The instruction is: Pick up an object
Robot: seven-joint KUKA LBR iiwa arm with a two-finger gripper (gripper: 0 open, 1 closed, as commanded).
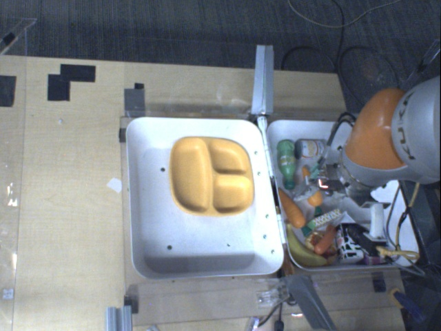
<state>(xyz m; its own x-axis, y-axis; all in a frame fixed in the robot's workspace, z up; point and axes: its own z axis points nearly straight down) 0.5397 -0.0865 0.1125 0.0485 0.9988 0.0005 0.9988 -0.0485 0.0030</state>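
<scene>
Bench fixtures and tray sitting apart from the picking

A yellow three-compartment tray is lying upside-up in the left white bin, near its upper middle. A metal divider post is standing between the bins, black tape marks are sticking to the wooden bench, and cables are trailing across the dark floor.

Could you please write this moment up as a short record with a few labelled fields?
left bin: holds a yellow divided tray
right bin: cluttered; green bottle, orange carrot-like item, banana, other small items
arm: reaches in from the right, above the right bin
gripper: low among the clutter, near the green bottle; grasp not discernible
task status: no object visibly lifted
</scene>
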